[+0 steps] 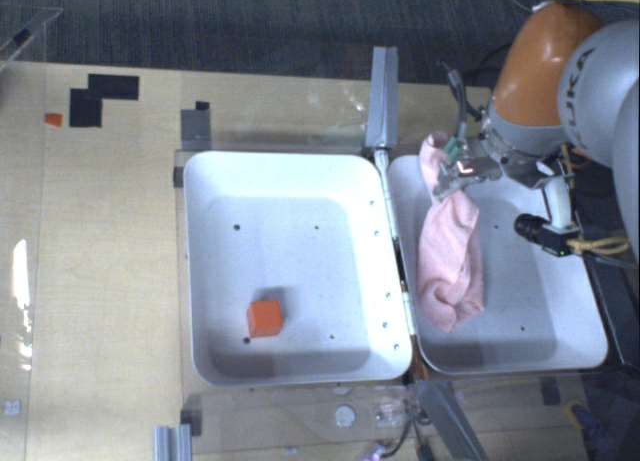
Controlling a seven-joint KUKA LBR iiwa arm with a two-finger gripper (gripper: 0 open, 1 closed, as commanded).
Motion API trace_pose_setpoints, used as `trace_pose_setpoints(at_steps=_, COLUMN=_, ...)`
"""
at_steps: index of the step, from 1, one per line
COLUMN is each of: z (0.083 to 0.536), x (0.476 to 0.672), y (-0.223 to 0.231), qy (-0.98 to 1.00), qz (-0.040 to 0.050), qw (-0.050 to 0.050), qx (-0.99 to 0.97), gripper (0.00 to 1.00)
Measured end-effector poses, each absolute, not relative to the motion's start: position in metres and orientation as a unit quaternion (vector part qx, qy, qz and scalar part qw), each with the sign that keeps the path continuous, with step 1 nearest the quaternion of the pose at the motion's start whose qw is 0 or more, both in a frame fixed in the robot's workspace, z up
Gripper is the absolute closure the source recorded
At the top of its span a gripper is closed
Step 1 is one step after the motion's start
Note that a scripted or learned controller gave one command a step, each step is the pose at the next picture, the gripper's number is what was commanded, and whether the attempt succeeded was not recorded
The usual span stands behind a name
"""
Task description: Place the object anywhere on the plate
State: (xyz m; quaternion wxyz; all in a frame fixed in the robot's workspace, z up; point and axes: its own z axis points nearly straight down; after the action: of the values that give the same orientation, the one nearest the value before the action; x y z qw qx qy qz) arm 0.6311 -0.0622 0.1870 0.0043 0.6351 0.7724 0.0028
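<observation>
The gripper hangs over the upper left corner of the right bin, clenched on the top edge of a pink cloth, so the cloth dangles in a long fold with its lower end slumped on the bin floor. It is pinched by one edge probably because a limp thing lifts most easily that way. The left bin holds an orange block near its lower middle, and no plate can be made out, so the drop spot stays a guess.
</observation>
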Motion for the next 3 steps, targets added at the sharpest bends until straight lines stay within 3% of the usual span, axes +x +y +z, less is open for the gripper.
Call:
trace_pose_setpoints(at_steps=1, z=0.227, x=0.634, y=-0.061, qy=0.775, qz=0.0033, qw=0.005, qx=0.632, gripper=1.00)
trace_pose_setpoints(at_steps=3, z=0.237, x=0.602, y=0.024, qy=0.961, qz=0.0024, qw=0.005, qx=0.278, gripper=1.00)
